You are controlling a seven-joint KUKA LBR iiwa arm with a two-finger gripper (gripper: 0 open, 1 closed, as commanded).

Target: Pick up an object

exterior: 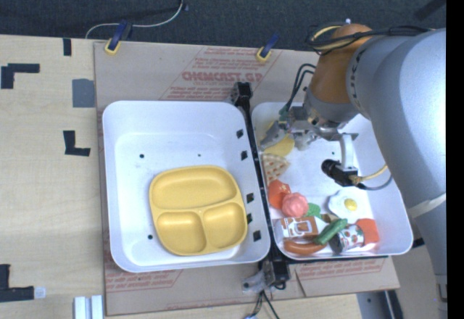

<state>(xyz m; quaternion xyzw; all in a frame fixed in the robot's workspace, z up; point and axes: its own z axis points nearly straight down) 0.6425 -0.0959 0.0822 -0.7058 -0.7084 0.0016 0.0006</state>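
Yellow divided plate (pixel 197 209) in left bin (pixel 119 136); gripper (pixel 293 130) low over right bin's (pixel 388 198) toy food, grip state unclear

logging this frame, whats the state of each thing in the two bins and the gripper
yellow divided plate: flat in the left bin, compartments bare
toy food pile: heaped in the near end of the right bin
fried egg toy: lying flat, yolk up
gripper: low over the right bin's far corner
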